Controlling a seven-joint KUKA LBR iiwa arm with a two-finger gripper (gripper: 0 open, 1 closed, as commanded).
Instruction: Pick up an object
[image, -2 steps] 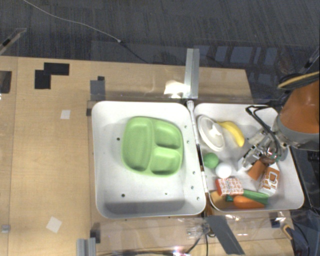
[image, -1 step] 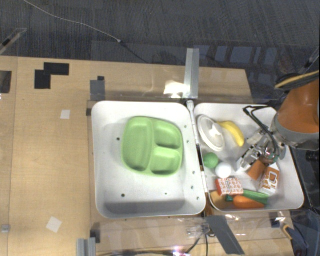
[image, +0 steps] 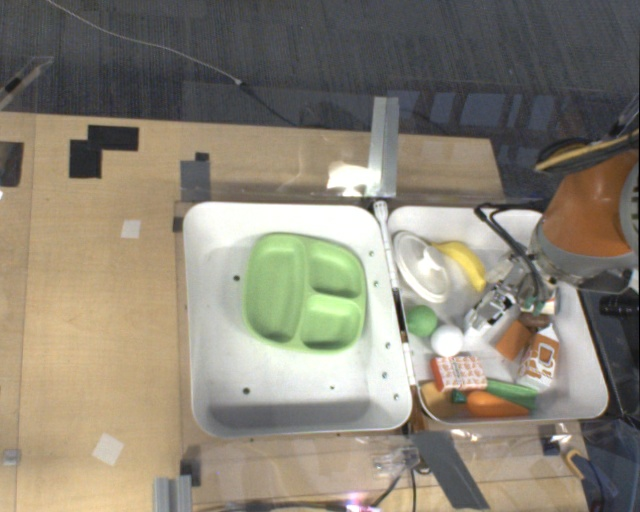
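Jaws cannot be read as spread or pressed together from this slanted overhead view; the gripper (image: 492, 308) hangs low inside the right bin (image: 590, 395), with nothing visibly caught in it. No single target is named, so any of the objects crowded around it could serve. Just beside the gripper on its lower left lies a white ball (image: 447, 341), and a little farther that way a green ball (image: 421, 320). Up and to its left a white bowl (image: 424, 268) sits tilted against the bin wall with a yellow banana (image: 463, 262) tucked behind it. Just below and to the right are an orange block (image: 512, 340) and a small brown carton (image: 541, 360); farther below, a red-and-white box (image: 459, 373) lies next to a carrot (image: 496, 404). The clutter likely sits as it fell, heaped toward the near wall, which leaves little room to close around one piece alone. Well off to the left, the other bin (image: 210, 400) holds a green divided plate (image: 304, 290). The arm (image: 590, 215) reaches in from the right, its orange-banded wrist angled down and leftward so the gripper points into the middle of the pile
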